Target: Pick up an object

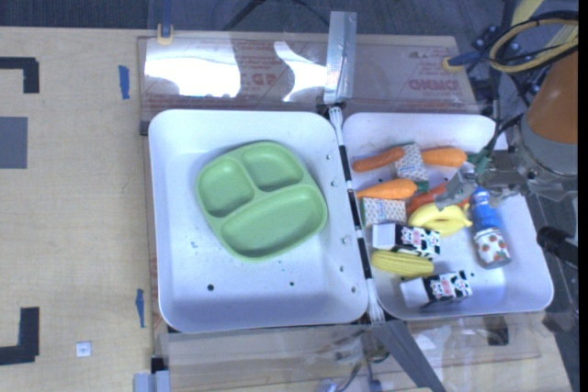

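The hand [457, 190] reaches in from the right edge and sits low over the right bin [533, 289], its dark fingers pointing left among the toys; whether they are spread or pressed together cannot be told, and nothing can be seen pinched between them. Just under and beside it lie a yellow banana [441, 217] and a small bottle with a blue cap [488, 232], the bottle leaning toward the bin's right side. To the left of the hand an orange carrot [390, 190] lies across the bin, with two more carrots further back, one on the left [377, 160] and one on the right [445, 157], a speckled block between them. Nearer the front are a cow-patterned carton [418, 240], a corn cob [401, 263] and a second cow-patterned carton [443, 287]. All the loose things to be picked are in this right bin.

The left bin [175, 289] holds a green divided plate [262, 198], lying flat near its middle, its three compartments bare. Both bins sit side by side on the pale worktop [73, 197].
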`<act>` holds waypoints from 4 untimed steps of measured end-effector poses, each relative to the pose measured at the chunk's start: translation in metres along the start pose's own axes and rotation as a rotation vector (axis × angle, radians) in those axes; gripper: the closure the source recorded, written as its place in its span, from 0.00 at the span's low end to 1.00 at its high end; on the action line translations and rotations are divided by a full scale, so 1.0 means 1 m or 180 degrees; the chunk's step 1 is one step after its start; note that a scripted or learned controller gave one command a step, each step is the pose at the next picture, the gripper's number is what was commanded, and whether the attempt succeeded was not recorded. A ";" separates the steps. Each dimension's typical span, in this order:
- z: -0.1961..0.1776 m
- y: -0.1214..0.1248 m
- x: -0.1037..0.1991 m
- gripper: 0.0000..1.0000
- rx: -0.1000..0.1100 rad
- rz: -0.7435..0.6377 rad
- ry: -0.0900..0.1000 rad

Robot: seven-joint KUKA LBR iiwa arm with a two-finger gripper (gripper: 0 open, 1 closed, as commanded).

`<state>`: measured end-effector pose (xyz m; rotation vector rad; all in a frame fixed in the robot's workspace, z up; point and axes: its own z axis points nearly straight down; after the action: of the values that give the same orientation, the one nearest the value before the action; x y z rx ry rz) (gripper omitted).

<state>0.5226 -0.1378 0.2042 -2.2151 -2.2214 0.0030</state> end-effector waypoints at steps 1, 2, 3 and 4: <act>0.109 0.000 -0.028 0.00 -0.0011 -0.0044 -0.0004; 0.061 0.039 -0.042 0.00 0.0006 -0.0998 0.0000; 0.118 0.047 -0.050 0.00 -0.0018 -0.2049 -0.0014; 0.118 -0.028 -0.026 0.00 -0.0027 -0.1539 -0.0011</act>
<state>0.4942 -0.1633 0.0868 -1.6231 -2.6942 -0.0043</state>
